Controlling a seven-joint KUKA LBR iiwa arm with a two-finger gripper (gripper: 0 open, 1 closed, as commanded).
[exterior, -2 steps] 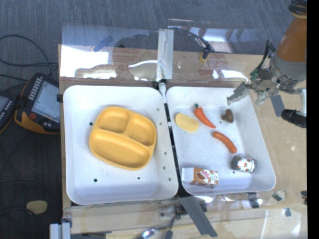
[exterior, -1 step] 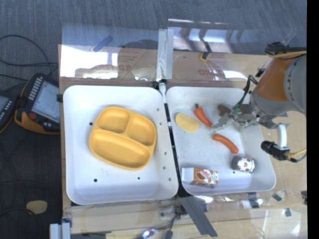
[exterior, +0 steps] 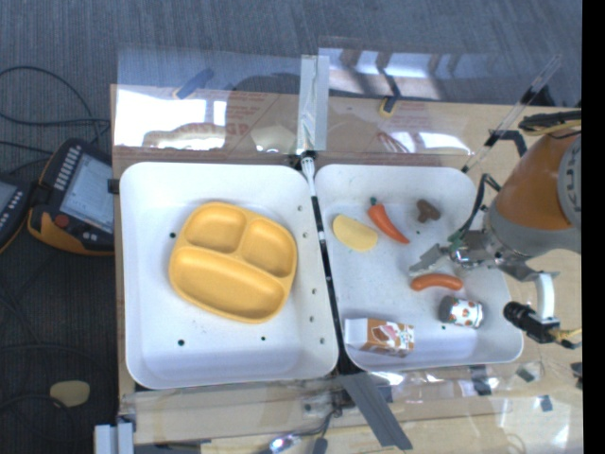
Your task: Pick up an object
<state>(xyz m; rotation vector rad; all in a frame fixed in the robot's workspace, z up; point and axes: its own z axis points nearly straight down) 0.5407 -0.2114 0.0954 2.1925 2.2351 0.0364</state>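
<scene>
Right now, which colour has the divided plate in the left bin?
Yellow-orange, plain; the plate shows clearly in the camera view.

arm (exterior: 541, 197) reaches in from right, orange band up; hand (exterior: 437, 254) low, fingers spread apart.

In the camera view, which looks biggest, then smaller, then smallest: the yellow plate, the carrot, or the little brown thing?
1. Yellow plate, by far the biggest.
2. Carrot.
3. Little brown thing, the smallest.
</scene>
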